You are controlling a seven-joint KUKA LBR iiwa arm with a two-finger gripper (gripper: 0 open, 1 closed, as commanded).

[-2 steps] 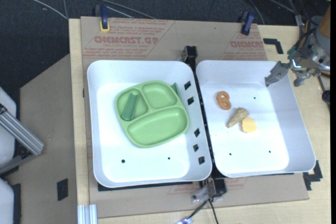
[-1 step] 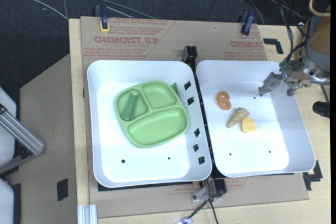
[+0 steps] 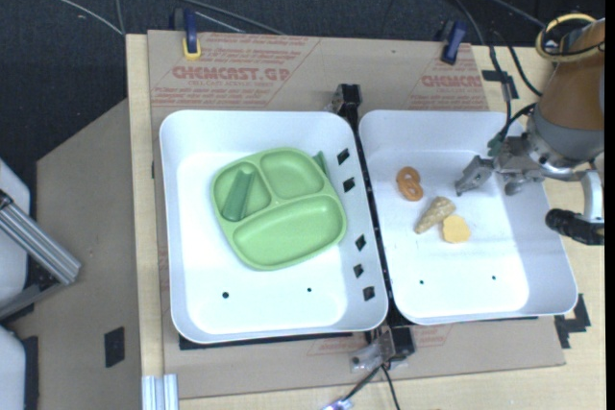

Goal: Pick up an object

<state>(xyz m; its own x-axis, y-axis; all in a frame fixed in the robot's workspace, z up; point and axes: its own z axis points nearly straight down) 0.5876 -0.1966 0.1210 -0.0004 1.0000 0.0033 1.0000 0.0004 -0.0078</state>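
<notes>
At the near edge of the bench (image 3: 288,355), bare brown board is seen below two shallow white bins with smooth, rounded plastic walls. In the right bin (image 3: 461,298), three small pieces are found near the middle: a rounded yellow piece (image 3: 456,229), a pale tan wedge (image 3: 433,214) just beside it and touching or nearly so, and, a little farther back, an orange ring-shaped piece (image 3: 410,184) lying apart. In the left bin (image 3: 192,293), a green divided plate (image 3: 280,206) of matte plastic is laid flat, with a darker green stick-like item (image 3: 236,193) resting in one rear compartment. Farther back and to the right, the end effector (image 3: 488,170) is held above the right bin, its two metal fingers spread apart with nothing between them. No object has yet been picked up. For a sound grasp, the orange ring is judged the better target, since it lies alone; the fingers should be centred over it and lowered squarely before closing. The yellow piece and wedge, being crowded together, could be knocked aside.
</notes>
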